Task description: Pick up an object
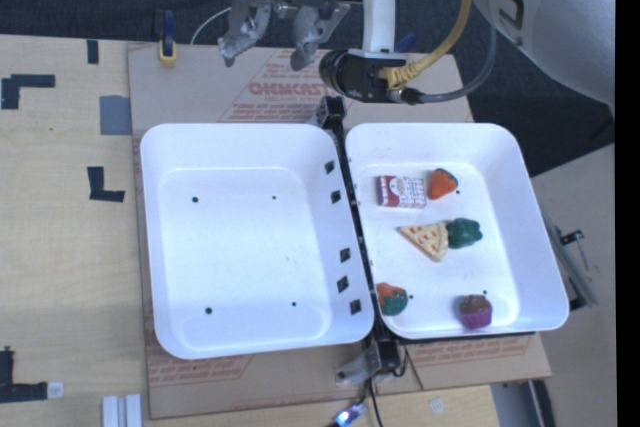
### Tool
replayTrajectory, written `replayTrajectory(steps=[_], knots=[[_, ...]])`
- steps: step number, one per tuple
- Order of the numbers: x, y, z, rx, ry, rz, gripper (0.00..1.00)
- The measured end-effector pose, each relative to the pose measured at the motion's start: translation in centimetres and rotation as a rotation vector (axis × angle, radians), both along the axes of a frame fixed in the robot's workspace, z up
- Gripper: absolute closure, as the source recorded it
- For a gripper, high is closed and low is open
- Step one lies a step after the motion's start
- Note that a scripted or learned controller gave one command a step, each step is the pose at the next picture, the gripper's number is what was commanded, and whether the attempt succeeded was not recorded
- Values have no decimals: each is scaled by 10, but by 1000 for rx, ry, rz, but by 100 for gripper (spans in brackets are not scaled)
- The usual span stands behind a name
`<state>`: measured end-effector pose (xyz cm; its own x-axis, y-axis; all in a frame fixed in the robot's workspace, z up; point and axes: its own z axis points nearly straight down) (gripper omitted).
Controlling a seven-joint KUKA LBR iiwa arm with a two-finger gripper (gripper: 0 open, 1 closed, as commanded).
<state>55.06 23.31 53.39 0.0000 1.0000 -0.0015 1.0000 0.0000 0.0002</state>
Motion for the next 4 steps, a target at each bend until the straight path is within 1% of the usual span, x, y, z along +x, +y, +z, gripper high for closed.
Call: replayTrajectory(steps=[1,2,3,4], knots=[[-56,-113,2,0,0,-9,100],[-25,-52,0,1,0,4,100],[-34,3,0,2,1,6,100],[-34,1,10,1,1,5,100]])
